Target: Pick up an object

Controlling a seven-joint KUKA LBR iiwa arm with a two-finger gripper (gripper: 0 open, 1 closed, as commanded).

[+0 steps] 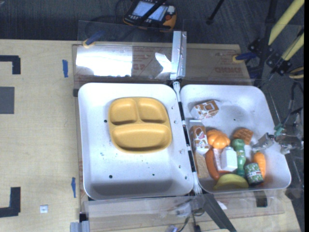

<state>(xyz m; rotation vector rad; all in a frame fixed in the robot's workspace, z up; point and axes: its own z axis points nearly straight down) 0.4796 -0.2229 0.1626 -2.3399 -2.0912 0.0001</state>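
The right white bin [251,98] holds several toy foods. A white-and-brown packet [205,109] lies toward the back, with a second packet [198,134] below it. An orange [218,140], a brown pastry [243,134], a green piece [237,146], a white bottle [227,158], a red sausage [211,164], a banana [231,180], a green can [253,173] and a carrot [261,162] crowd the front half. My gripper [268,140] reaches in over the bin's right rim, just right of the pastry and above the carrot. Nothing shows in its grasp.
The left white bin [91,129] carries a yellow divided plate [140,124]. A ridge [183,134] separates the two bins. A clear plastic sheet [125,62] and a metal post [178,52] stand behind them. Cables and stands [285,57] crowd the right side.
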